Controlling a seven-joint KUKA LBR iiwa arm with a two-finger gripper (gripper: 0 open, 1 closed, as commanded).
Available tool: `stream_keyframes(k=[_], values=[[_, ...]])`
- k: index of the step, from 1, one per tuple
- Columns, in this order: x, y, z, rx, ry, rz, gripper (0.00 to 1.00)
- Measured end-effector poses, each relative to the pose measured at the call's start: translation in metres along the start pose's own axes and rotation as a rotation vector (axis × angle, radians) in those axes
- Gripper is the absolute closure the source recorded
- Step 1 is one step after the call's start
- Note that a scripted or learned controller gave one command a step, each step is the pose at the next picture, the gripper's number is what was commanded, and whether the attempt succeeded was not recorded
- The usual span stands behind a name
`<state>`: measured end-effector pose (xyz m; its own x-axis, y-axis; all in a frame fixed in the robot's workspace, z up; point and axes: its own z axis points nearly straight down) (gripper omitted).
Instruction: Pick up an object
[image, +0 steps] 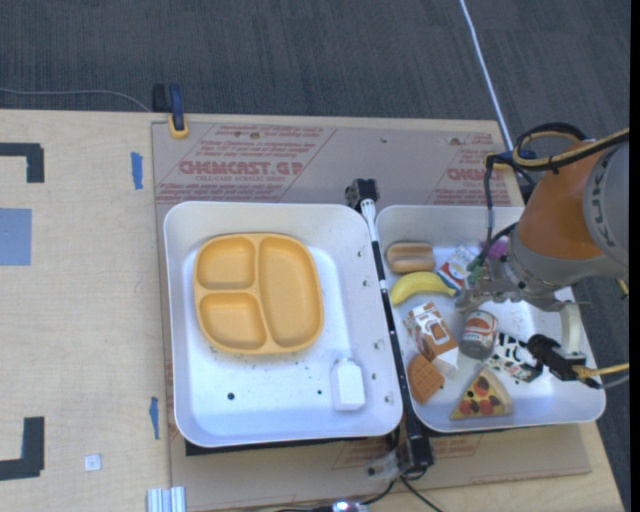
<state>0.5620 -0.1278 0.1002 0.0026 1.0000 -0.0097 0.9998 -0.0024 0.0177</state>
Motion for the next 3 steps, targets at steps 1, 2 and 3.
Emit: stream_keyframes(k=[1,2,3], values=[[0.000,0.000,0.000,0.000,0.000,0.000,0.00],[-0.008,-0.043,0.011,0.003,0.006,-0.004,0.00],[-0.012,-0.042,0.000,-0.002,-0.001,0.000,1.00]])
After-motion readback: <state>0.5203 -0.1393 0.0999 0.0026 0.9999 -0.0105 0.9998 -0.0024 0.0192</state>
